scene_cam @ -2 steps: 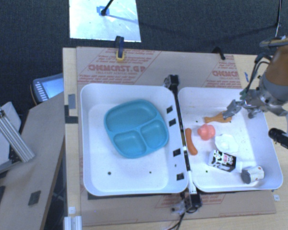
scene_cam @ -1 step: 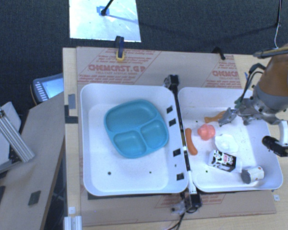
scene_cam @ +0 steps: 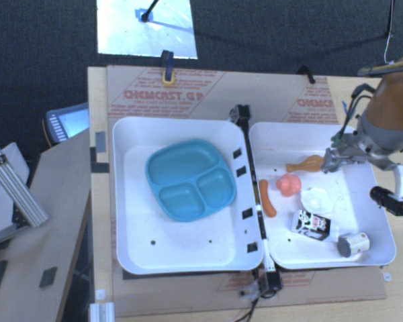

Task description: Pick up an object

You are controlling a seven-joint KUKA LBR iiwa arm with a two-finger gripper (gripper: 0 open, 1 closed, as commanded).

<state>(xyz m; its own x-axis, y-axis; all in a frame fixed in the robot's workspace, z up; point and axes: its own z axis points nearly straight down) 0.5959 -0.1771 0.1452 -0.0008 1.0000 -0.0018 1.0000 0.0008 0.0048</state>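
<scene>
The right bin (scene_cam: 363, 180) holds several small objects. A tan drumstick-shaped piece (scene_cam: 305, 164) lies near its back, a pink ball (scene_cam: 289, 184) just in front of it, and an orange sausage shape (scene_cam: 267, 198) along the left wall. A white lump (scene_cam: 317, 198), a black-and-white carton (scene_cam: 313, 224) and a grey cylinder (scene_cam: 352, 244) sit toward the front. My gripper (scene_cam: 334, 159) hangs low over the bin, right beside the drumstick's right end. Whether it touches the drumstick is unclear.
A blue divided plate (scene_cam: 190, 188) lies in the left bin (scene_cam: 131, 247). A black clamped divider (scene_cam: 250, 193) runs between the two bins. The arm's grey and orange wrist (scene_cam: 389, 113) overhangs the right bin's back right corner.
</scene>
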